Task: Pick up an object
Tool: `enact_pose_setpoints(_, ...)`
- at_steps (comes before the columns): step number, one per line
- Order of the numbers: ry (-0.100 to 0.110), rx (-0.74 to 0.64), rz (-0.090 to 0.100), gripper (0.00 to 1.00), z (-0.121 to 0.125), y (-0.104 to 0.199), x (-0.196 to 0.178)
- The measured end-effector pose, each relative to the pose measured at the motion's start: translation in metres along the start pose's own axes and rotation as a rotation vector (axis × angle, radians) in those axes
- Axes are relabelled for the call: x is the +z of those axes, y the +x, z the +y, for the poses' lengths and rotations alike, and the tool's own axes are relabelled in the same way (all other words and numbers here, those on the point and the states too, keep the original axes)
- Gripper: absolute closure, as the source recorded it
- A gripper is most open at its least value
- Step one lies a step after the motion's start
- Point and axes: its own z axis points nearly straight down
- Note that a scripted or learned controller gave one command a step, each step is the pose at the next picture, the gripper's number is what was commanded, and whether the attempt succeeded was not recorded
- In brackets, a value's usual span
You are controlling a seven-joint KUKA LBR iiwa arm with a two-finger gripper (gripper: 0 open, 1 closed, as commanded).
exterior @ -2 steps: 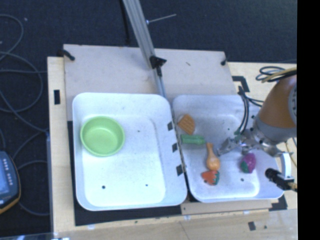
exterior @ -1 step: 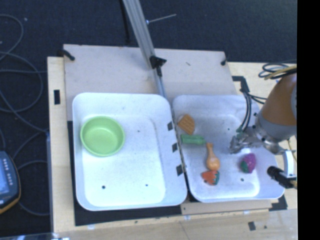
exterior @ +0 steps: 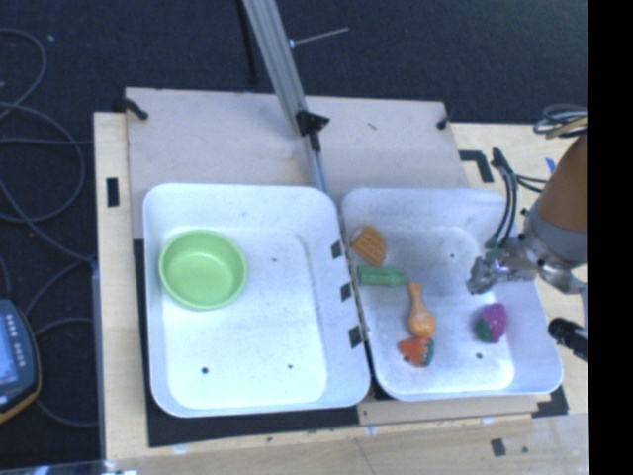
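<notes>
**Arm poised over right bin, purple toy below it**

The gripper (exterior: 485, 273) hung over the right bin (exterior: 445, 216), toward its 3 o'clock side. Whether its jaws stood open or closed could not be told; the metal tip was a small blur. Just at its 6 o'clock lay a purple object (exterior: 490, 322), rounded, with a green patch at one end, apart from the tip. At the bin's centre lay an orange gourd-shaped toy (exterior: 419, 312), a red-and-green piece (exterior: 416, 350) touching its lower end, a green bar (exterior: 382, 277) and a tan ridged piece (exterior: 369, 245) toward 10 o'clock. The left bin (exterior: 247, 364) held a green bowl (exterior: 203, 268) toward 9 o'clock. The arm's upper part was cut off at the frame's edge.
</notes>
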Motion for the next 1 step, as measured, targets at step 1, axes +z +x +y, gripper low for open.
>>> enact_pose_setpoints(1, -0.002, -0.011, 0.000, 1.00, 0.0060, 0.0064, -0.0481)
